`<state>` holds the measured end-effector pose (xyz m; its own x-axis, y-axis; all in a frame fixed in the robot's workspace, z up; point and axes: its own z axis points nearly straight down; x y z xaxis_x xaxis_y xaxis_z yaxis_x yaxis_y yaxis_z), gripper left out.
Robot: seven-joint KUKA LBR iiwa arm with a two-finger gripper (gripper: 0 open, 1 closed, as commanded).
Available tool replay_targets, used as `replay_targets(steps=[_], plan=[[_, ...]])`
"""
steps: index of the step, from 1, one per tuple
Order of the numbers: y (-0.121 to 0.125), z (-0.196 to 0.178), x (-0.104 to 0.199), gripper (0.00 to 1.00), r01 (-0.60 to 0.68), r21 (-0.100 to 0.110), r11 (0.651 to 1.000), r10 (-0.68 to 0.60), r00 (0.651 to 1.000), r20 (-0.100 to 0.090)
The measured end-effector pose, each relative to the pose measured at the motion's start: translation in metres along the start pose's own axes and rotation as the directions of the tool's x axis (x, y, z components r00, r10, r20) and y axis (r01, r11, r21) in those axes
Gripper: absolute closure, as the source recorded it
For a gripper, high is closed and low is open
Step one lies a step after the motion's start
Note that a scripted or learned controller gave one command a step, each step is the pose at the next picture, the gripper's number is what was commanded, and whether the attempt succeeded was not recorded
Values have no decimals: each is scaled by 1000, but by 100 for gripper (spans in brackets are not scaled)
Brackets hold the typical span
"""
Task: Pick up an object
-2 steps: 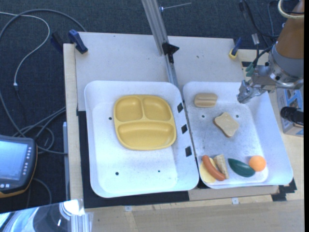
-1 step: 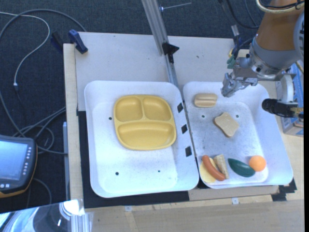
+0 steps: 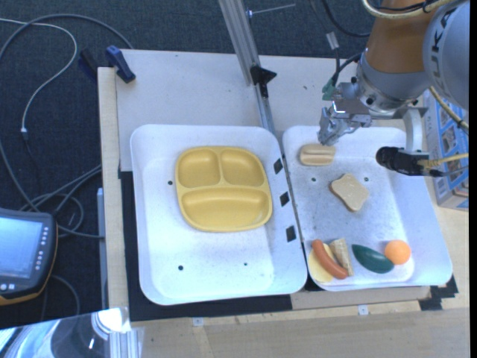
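My gripper (image 3: 329, 136) hangs over the far left corner of the right bin (image 3: 417, 222), its tips just above a tan bread roll (image 3: 317, 155). Nothing shows between the fingers. A slice of toast (image 3: 349, 192) lies in the middle of that bin. Along its near edge sit a hot dog (image 3: 329, 259), a tan wedge (image 3: 342, 253), a dark green vegetable (image 3: 372, 259) and an orange (image 3: 397, 251).
A yellow divided plate (image 3: 222, 187) rests in the left bin (image 3: 160, 274). A grey pole (image 3: 240, 28) slants up behind the bins. A black cylinder (image 3: 402, 159) juts in at the right bin's far right. Cables and a screen lie left of the bench.
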<state>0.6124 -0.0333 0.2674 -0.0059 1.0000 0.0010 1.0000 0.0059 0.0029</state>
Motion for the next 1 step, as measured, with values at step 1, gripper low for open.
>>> replay_targets(steps=[1], plan=[[10,1,49,100,1,0,1000,-1,1000,-1]])
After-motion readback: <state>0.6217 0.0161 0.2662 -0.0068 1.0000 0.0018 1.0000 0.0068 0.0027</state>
